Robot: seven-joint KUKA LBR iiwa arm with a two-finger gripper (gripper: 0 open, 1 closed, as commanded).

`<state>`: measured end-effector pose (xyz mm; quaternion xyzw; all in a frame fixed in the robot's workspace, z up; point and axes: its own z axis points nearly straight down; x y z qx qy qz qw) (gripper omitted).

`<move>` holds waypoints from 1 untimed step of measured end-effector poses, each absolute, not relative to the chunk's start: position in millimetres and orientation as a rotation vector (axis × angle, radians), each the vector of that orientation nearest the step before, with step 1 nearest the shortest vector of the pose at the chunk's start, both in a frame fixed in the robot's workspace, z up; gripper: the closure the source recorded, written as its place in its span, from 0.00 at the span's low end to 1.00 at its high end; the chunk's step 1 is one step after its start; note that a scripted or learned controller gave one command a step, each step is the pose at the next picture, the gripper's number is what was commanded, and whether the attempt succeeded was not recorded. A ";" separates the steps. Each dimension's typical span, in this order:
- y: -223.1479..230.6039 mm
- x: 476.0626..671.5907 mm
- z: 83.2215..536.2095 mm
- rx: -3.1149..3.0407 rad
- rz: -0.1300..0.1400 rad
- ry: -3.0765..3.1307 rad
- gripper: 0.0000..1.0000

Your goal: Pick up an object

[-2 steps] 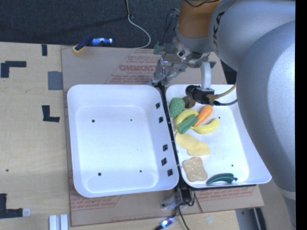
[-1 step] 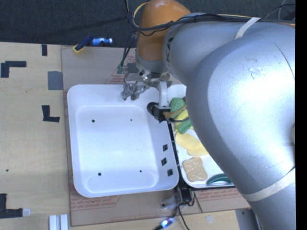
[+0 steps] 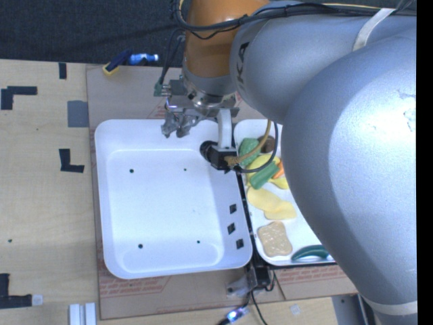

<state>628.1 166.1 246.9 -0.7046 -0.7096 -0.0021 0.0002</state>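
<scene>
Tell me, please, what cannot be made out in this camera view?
- Gripper: too small and blurred to tell whether it is open or shut.
- Right bin: the arm covers most of it.
- Green item at the bin's near edge: partly under the arm, identity unclear.

Blue-and-yellow tool (image 3: 130,59) lying on the bench up and left of the gripper. Black tape marks (image 3: 67,161) scattered on the tan board (image 3: 40,202), way off to its left.
</scene>
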 end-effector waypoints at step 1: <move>215.9 581.2 325.8 -2.211 -0.009 -2.231 1.00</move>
